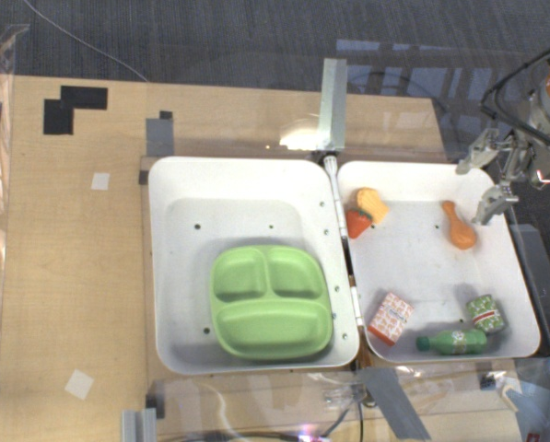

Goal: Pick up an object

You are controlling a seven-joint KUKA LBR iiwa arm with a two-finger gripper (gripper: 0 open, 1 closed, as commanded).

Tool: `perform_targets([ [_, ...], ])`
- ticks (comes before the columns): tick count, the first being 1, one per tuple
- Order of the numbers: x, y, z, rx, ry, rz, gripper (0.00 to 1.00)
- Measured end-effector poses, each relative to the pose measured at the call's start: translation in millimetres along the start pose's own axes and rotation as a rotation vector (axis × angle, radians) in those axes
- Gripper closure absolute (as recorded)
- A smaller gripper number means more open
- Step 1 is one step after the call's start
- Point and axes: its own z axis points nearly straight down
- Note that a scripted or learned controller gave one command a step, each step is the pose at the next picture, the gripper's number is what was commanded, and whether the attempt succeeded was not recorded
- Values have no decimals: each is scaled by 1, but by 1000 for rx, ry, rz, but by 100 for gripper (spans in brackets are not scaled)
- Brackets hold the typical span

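The pincer (492, 179) hangs over the right bin's (422, 265) far right corner, fingers apart, gripping nothing. Just left below it lies an orange drumstick (458, 226). Farther left sit a yellow-red toy (367, 212), nearer a carton (390, 318), can (485, 313) and green bottle (452, 341).

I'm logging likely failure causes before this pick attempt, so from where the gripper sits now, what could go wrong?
1. The gripper sits at the right bin's upper right rim, so a descent could clip the wall.
2. The nearest item, the orange pear-shaped toy, is rounded with a thin neck and may slip out.
3. The green plastic bottle and green patterned can lie close together by the lower wall, so fingers may bump both.
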Motion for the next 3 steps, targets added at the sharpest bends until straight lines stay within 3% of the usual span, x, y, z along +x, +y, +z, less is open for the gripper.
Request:
perform_targets([
  [1, -23, 30, 129, -2, 9, 364, 0],
  [2, 7, -6, 190, 0, -4, 215, 0],
  [3, 2, -4, 174, 2, -18, 208, 100],
])
